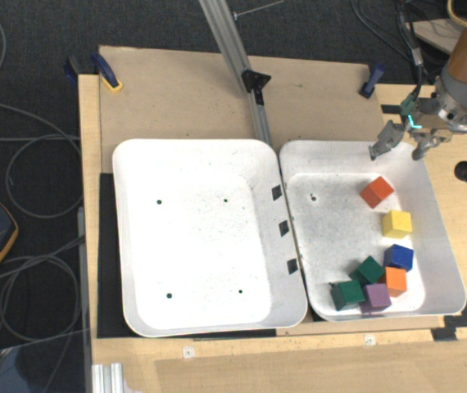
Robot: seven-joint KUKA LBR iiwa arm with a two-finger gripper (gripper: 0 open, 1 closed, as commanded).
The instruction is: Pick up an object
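Your claw [401,144] hangs spread and holding nothing over the far rim of the right bin [324,158], just beyond the red block [376,192]. Yellow [396,223], blue [399,257], orange [396,279], purple [376,296] and two green blocks [358,283] crowd that bin's near right corner. You see no readable writing anywhere.

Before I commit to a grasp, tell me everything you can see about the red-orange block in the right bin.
The red-orange block is a small cube, matte and solid-coloured, material unclear. It sits on the floor of the right bin, in the far half, turned corner-on so its edges run diagonal to the bin walls. It stands alone: nothing touches it, and the yellow block lies just nearer the camera with a gap between. The gripper hangs above the bin's far rim, beyond the block, not in contact.
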